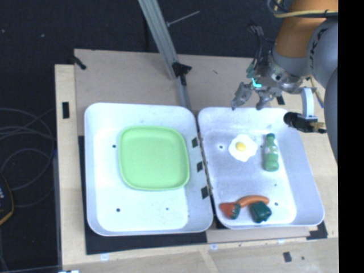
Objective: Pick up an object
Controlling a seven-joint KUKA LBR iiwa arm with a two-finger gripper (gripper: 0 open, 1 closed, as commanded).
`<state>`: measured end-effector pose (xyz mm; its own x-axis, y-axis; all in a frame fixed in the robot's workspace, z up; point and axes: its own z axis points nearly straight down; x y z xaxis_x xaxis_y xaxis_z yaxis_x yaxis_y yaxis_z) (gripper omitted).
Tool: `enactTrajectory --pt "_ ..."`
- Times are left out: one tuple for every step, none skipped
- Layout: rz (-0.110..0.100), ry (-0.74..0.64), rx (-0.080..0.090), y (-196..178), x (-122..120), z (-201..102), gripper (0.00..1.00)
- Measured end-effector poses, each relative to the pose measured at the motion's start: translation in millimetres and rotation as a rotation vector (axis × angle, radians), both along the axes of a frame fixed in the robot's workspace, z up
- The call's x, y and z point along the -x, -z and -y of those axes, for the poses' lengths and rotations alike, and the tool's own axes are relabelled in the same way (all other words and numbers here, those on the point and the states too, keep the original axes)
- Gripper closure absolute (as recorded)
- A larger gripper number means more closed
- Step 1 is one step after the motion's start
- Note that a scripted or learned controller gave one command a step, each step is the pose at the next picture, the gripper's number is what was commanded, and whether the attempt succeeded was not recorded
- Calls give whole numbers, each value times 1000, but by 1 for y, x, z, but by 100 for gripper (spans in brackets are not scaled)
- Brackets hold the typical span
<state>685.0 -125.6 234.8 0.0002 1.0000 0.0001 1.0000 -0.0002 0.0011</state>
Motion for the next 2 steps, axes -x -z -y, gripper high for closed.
enactTrajectory --pt "0 0 0 0 0 0 0" --pt "-6 0 0 62 -3 -1 0"
